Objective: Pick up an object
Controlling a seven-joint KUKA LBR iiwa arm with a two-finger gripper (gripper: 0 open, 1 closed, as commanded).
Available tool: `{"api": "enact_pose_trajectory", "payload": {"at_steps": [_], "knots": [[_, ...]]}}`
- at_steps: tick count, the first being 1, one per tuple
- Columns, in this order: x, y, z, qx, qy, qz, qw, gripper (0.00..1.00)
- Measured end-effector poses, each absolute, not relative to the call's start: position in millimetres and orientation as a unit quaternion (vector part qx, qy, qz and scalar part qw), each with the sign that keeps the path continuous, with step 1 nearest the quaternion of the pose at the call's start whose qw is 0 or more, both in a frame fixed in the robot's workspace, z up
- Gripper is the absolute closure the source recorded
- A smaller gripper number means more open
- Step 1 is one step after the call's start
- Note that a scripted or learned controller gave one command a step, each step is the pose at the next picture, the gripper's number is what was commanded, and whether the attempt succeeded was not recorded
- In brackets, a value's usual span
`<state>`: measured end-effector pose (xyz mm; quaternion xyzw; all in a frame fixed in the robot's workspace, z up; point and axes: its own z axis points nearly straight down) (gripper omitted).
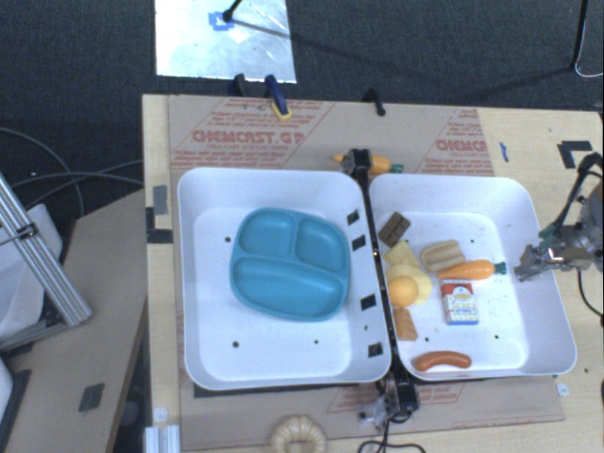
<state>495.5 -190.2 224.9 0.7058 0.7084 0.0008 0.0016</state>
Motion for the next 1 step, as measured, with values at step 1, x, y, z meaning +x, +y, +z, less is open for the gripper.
{"api": "enact_pose_trajectory", "payload": {"at_steps": [1], "knots": [[531.6,-144.1,215.9,0.704,0.711,0.0014,0.001,1.0]]}}
